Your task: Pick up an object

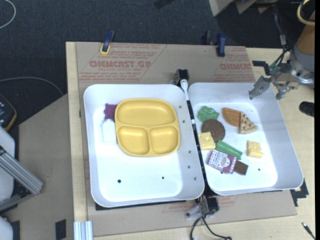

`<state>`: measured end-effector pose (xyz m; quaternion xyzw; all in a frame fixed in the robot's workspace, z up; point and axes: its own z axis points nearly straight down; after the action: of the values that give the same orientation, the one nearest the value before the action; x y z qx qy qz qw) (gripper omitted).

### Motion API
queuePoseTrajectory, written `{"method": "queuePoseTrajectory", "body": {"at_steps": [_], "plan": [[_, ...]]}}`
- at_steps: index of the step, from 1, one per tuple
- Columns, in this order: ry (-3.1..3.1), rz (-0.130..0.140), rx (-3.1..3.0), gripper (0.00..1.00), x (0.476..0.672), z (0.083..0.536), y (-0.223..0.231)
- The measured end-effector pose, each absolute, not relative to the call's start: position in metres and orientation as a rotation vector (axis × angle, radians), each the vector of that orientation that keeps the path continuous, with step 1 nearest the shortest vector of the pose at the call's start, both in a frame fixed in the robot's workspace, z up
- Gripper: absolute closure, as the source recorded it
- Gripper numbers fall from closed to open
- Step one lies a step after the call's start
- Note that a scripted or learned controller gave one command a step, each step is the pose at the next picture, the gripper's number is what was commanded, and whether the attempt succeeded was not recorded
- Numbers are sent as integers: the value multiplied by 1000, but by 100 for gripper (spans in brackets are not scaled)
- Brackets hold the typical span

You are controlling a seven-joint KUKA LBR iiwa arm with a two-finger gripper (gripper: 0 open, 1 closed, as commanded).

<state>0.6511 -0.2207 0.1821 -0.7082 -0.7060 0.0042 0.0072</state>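
Note:
My gripper [268,91] hangs over the far right corner of the right bin [280,174], fingers spread open with nothing between them. Below and left of it lie the toy foods: a croissant [231,116], a pizza slice [247,124], a green leafy piece [207,114], a brown cookie [214,129], a yellow cheese cube [206,140], a green stick [229,149], a red-and-white packet [222,161] with a brown bar [241,168] beside it, and a second cheese piece [254,149].
The left bin [145,184] holds a yellow divided tray [147,126], with a purple item [110,111] and a white bottle [108,131] at its left side. Clamps [105,43] hold the cardboard at the bench's far edge.

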Motion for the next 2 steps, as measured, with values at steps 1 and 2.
{"method": "queuePoseTrajectory", "body": {"at_steps": [1,2], "plan": [[-2222,0,-2221,0,655,193,-220],[-2220,4,-2218,0,653,150,-220]]}}
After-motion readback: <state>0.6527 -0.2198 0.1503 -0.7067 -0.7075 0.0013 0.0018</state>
